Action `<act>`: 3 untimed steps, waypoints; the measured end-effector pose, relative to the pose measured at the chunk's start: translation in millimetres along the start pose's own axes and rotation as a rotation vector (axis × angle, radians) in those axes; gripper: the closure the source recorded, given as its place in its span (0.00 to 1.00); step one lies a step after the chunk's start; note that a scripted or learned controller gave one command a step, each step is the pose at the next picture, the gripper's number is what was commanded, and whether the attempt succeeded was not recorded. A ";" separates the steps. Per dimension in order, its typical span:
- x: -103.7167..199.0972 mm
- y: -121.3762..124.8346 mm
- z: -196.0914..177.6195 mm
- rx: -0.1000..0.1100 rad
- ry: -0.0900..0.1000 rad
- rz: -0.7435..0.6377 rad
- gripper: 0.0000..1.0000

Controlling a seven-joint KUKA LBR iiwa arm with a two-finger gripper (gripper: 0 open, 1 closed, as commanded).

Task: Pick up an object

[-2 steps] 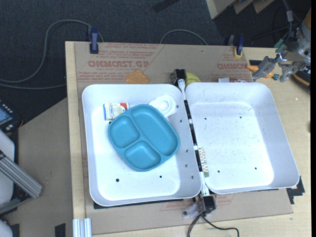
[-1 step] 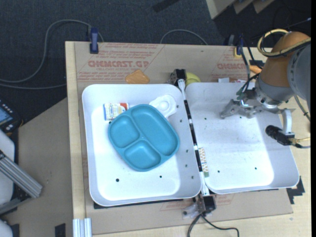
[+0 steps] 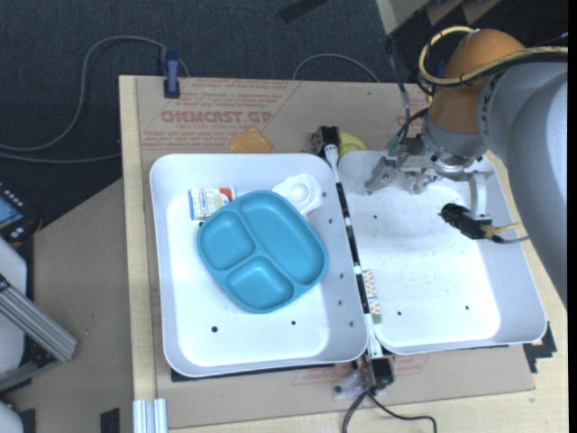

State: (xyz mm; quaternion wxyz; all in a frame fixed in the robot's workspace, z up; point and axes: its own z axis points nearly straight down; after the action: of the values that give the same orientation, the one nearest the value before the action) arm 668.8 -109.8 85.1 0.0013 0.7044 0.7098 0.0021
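A blue divided plate [image 3: 261, 251] lies in the middle of the left bin [image 3: 180, 323]. Behind it at the left sits a small white carton [image 3: 209, 201] with coloured print. A white cup-like piece [image 3: 299, 192] touches the plate's back right rim. My gripper [image 3: 401, 177] hangs over the back left corner of the right bin [image 3: 451, 305], close to the bin's floor. Nothing shows in its grasp. The grey arm with its orange band [image 3: 473, 70] comes in from the upper right.
An orange object [image 3: 251, 140] and a yellow object [image 3: 350, 142] lie on the bench just behind the bins. A black clip [image 3: 325, 138] sits at the bins' shared back corner. Cables run across the dark floor behind the bench.
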 end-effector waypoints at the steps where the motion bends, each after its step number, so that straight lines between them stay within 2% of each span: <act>1: 19.2 -1.9 0.1 0.006 0.000 0.005 0.00; 2: -3.8 -2.3 0.2 0.003 -0.003 0.009 0.00; 3: 8.0 -6.8 0.1 0.007 -0.001 0.007 0.00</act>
State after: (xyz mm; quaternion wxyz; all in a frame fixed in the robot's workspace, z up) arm 661.9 -101.9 85.0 -0.0008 0.7068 0.7074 -0.0005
